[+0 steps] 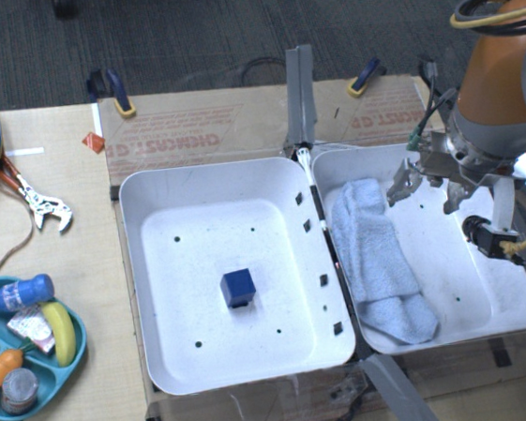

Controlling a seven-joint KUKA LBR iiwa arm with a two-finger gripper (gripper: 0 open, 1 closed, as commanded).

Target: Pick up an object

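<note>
Camera view: open metal tool above soft crumpled towel; hard blue cube apart.

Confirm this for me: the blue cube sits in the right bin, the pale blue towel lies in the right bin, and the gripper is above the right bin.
One thing is wrong: the blue cube sits in the left bin, not the right bin. The camera view shows this. The towel and the gripper are as you said.

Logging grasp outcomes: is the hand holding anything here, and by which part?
Nothing is held. The hand hangs above the right bin, apart from the light blue towel; the blue cube lies in the left bin.
</note>
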